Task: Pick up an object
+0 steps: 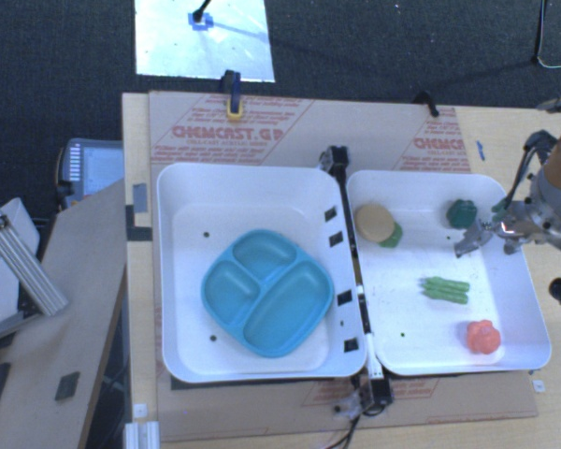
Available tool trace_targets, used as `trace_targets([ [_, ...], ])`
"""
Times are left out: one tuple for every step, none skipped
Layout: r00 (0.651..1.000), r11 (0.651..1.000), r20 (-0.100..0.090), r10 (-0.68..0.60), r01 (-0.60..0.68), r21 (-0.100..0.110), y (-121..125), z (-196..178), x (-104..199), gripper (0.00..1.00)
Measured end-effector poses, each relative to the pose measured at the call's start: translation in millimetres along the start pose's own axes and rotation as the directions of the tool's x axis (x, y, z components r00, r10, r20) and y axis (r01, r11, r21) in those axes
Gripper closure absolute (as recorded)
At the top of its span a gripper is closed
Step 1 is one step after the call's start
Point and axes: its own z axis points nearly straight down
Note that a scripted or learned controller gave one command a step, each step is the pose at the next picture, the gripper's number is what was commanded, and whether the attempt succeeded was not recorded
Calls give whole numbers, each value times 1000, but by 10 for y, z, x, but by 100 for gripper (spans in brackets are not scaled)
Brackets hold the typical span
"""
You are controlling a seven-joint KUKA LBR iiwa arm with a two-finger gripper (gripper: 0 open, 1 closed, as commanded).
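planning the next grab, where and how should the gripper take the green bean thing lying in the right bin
Grip the green bean piece across its narrow width at mid-length, coming straight down from above. It lies flat on the right bin floor, long axis roughly left to right, with bare floor on both long sides. The gripper is just above and right of it.

Robotics lab: two white bins (262, 181) on a protective board (290, 124) printed "CHEMCAST GP" atop a wooden bench (136, 120), clamp (233, 96) at top edge, dark carpet (56, 45), aluminium framing (19, 260) at left.
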Motion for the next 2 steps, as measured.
trace_targets([
  [1000, 1000, 0, 0, 0, -1, 81, 445, -8, 0],
  [1000, 1000, 0, 1, -1, 0, 84, 964, -3, 0],
])
